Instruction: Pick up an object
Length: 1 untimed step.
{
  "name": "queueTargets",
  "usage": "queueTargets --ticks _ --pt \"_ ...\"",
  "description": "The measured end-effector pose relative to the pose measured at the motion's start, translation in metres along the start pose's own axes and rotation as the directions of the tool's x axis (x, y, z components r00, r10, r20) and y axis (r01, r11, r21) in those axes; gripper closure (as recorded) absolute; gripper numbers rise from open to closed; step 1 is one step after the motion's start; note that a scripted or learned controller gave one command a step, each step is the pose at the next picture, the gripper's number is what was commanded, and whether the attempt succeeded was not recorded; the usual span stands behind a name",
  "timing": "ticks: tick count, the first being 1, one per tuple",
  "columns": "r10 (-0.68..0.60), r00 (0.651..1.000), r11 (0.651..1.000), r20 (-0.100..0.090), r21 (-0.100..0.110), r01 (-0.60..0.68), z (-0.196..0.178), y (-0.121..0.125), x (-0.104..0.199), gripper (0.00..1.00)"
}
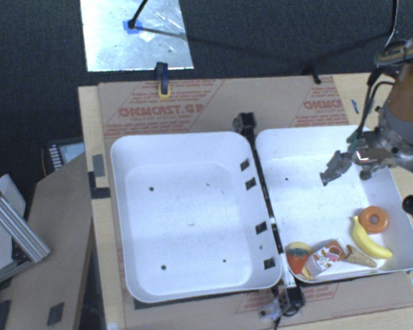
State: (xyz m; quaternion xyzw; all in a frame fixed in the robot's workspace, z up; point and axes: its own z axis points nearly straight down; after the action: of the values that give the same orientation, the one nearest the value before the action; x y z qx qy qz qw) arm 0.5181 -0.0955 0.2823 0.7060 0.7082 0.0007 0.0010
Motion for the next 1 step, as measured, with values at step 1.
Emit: queueTargets --ticks 1 --pt "0.006 1.0 1.0 0.001 -0.001 -0.006 -0.0128 -0.0298 -0.0534 0.0"
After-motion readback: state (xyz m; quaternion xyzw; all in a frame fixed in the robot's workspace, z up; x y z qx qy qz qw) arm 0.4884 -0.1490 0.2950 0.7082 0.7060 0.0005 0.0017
